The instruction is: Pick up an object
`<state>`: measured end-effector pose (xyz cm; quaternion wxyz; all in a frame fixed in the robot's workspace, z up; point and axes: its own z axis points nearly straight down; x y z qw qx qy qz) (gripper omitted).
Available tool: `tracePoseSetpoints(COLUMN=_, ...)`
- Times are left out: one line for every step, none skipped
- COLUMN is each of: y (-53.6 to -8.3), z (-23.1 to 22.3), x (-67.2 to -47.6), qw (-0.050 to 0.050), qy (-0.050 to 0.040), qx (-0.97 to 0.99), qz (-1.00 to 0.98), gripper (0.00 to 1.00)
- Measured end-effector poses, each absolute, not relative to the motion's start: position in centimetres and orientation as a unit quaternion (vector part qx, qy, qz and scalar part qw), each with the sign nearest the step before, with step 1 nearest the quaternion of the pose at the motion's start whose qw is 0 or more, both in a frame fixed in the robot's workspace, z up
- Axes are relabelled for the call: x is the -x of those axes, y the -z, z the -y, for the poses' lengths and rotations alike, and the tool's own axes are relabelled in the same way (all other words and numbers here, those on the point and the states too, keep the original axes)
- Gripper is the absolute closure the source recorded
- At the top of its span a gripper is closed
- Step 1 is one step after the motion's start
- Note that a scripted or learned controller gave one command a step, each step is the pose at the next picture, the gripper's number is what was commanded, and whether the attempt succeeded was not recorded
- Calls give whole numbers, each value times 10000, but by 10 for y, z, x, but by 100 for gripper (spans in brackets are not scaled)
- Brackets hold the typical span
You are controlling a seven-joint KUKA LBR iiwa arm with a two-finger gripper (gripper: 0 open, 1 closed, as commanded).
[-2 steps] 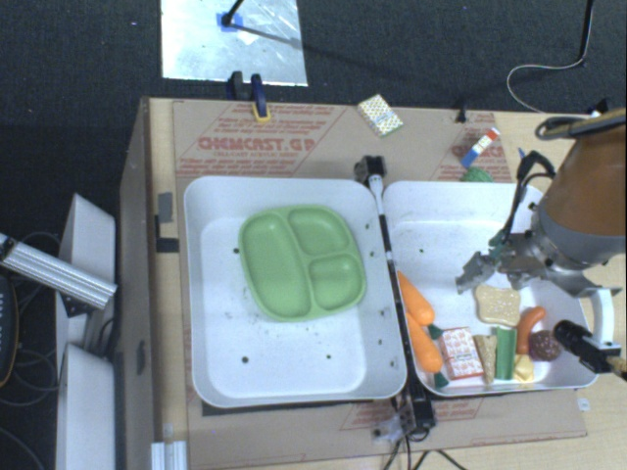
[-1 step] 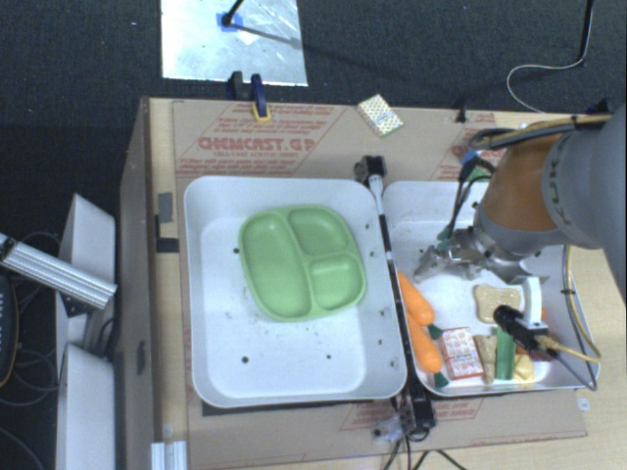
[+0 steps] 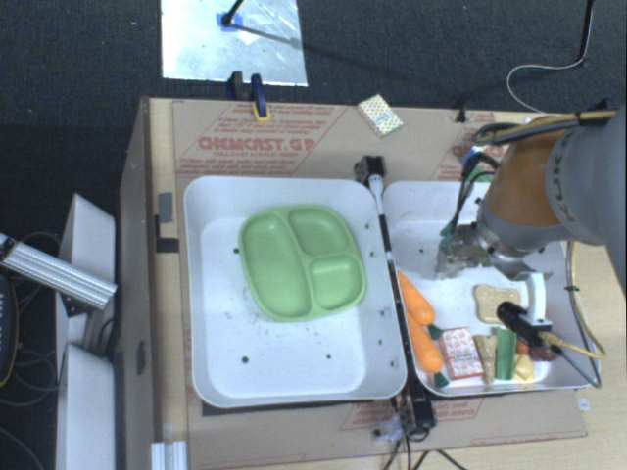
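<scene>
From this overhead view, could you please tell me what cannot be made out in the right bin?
- End effector: blurred and dark; camera view cannot settle whether anything is in it.
- Small items by the carrot: packed along the right bin front wall, too small to name beyond a red packet.
- Bin's far right side: covered by the arm.

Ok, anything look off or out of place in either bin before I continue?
Mostly tidy. The green divided plate lies askew in the left bin. In the right bin, the carrots and other toys are crowded into its near corner, carrots against the dividing wall.
</scene>
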<state>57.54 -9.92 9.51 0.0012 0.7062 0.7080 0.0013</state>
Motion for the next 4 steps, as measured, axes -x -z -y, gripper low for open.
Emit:
tracePoseSetpoints(y=-95, z=99, x=-575, qw=12, qy=-13, qx=-7062, qz=-7080, gripper=0)
tracePoseSetpoints(y=-106, z=99, x=-576, qw=16, qy=-22, qx=-7059, qz=-7083, gripper=100)
tracePoseSetpoints(y=-106, z=99, x=-576, qw=17, qy=-22, qx=-7057, qz=-7085, gripper=0)
tracePoseSetpoints(y=-86, z=90, x=-506, qw=71, qy=-8, qx=-7085, qz=-7057, gripper=0)
